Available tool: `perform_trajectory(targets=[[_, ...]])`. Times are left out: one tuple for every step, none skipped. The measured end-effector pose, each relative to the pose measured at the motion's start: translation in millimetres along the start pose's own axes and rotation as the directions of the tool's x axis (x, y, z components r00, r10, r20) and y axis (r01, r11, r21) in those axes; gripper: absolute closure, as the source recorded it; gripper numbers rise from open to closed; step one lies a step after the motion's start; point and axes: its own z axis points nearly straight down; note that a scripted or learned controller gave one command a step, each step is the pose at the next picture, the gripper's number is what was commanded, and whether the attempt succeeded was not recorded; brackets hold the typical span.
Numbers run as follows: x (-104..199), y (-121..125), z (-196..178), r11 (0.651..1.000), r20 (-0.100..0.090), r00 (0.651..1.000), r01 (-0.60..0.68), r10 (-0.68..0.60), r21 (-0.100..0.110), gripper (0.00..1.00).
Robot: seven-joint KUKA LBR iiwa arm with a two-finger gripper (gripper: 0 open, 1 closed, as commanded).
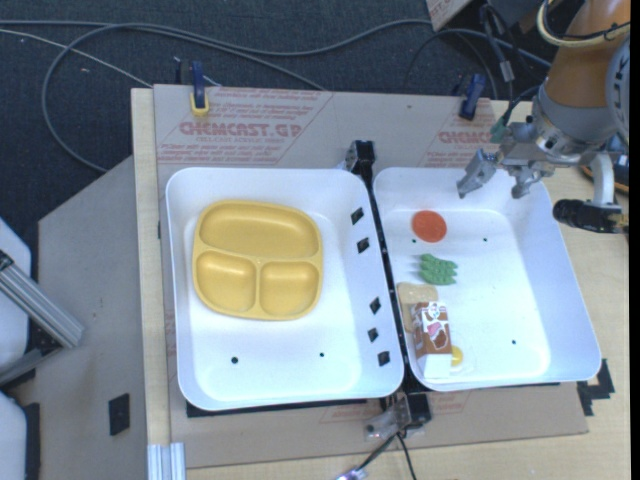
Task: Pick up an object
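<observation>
Gripper: the gripper [497,178] hangs over the far edge of the right bin, its two fingers [473,176] spread apart with nothing between them.
Arm: grey, with an orange band [590,43] above the wrist, coming in from the right of the camera view.
Right bin: the right bin [530,298] holds three things, all in its left half – none of them touching the gripper.
Orange disc: a small round orange disc [430,226] lies near the far left of that bin, closest to the fingers but apart from them.
Green item: a small green ridged item [438,269] lies just nearer than the disc.
Packet: a brown and white packet [431,330] lies flat along the bin's left wall, with a bit of yellow at its near end (too small to tell what it is).
Left bin: the left bin [300,368] holds a yellow divided plate [258,259] with three compartments, set toward its far left.
Bench: both bins sit on a cardboard sheet [250,118] held by blue clamps [200,86] at the far edge.
</observation>
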Motion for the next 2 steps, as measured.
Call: perform_trajectory(targets=[[0.5,3.1,-9.5,1.000,0.002,1.000,0.003,-0.003,-0.015,0.00],[-2.8,3.6,51.7,1.000,0.002,1.000,0.003,-0.003,-0.012,0.00]])
